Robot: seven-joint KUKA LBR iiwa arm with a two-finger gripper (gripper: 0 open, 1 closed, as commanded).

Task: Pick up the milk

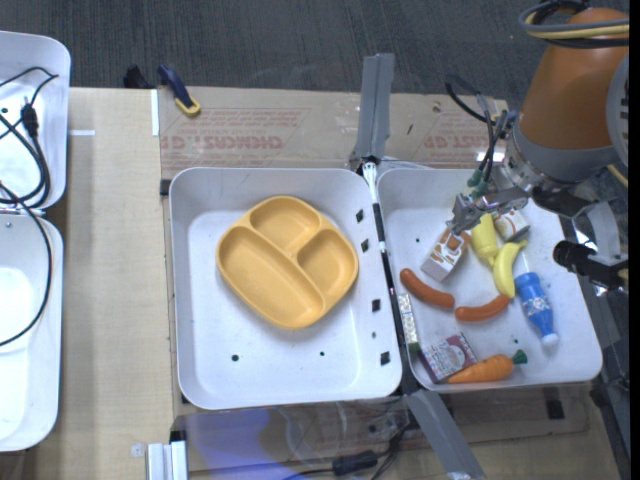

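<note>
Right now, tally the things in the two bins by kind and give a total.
Plates: 1
Milk cartons: 1
Sausages: 2
Bananas: 1
Bottles: 1
Carrots: 1
Flat packets: 1
Total: 8

Two bins side by side, plate left, food right

The left bin [190,298] holds a divided plate [287,260] near its middle. In the right bin [580,353], the milk carton [446,254] lies upper centre with the gripper [472,208] just above it, a banana [500,258] to its right, a bottle [535,306] further right, two sausages [428,289] below, and a carrot [485,369] and a packet [445,355] at the lower edge.
</note>
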